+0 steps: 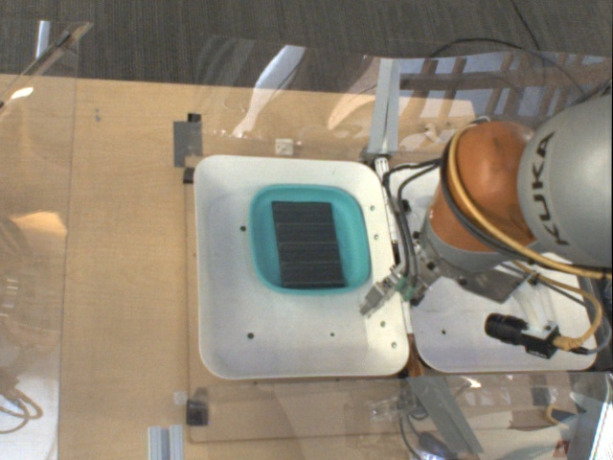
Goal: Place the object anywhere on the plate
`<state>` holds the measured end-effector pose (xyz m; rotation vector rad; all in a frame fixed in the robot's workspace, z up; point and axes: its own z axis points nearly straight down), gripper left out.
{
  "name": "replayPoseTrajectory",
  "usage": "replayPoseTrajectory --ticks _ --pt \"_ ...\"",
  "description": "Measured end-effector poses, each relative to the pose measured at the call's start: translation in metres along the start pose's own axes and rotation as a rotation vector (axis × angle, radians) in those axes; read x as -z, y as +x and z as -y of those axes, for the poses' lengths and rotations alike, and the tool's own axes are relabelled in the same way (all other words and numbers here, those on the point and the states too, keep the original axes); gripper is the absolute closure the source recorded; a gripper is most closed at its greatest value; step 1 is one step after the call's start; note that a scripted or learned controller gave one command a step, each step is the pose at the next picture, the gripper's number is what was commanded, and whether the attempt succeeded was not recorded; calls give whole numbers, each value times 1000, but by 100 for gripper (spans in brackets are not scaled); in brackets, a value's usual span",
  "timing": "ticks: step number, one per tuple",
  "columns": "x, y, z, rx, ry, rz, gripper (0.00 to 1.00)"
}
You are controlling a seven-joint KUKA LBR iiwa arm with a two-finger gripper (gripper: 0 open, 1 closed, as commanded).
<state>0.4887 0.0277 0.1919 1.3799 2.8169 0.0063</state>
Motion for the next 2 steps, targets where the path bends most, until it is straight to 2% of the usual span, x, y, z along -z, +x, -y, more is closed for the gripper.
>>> replayPoseTrajectory --ticks 1,2 --pt "33 -51 39 -51 -1 3 0" --pt "-8 -43 34 -46 2 -1 0"
